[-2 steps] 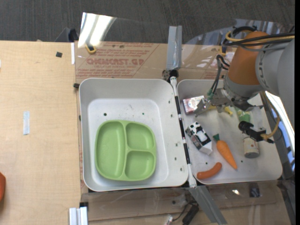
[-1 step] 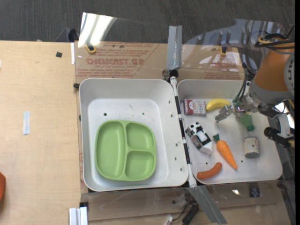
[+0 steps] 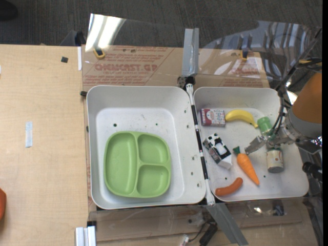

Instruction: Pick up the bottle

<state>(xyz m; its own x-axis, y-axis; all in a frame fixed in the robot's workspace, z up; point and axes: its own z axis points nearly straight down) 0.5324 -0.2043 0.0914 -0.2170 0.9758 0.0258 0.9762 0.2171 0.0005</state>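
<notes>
The small clear plastic bottle with a green cap point(image 3: 266, 128) lies in the right white bin point(image 3: 294, 188), between the yellow banana point(image 3: 241, 117) and the gripper point(image 3: 266, 142). Whether the jaws are spread, I cannot tell. Best centre over the bottle's body, clear of the orange carrot point(image 3: 248, 168), before closing.

From my feed, the one legible thing is red lettering on the brown cardboard sheet point(image 3: 154, 65) lying behind the two bins; it looks like "CHEMCAST GP", though glare blurs it. Smaller red lines beneath are too fine to read. The print on the small carton point(image 3: 212, 117) is unreadable.
</notes>
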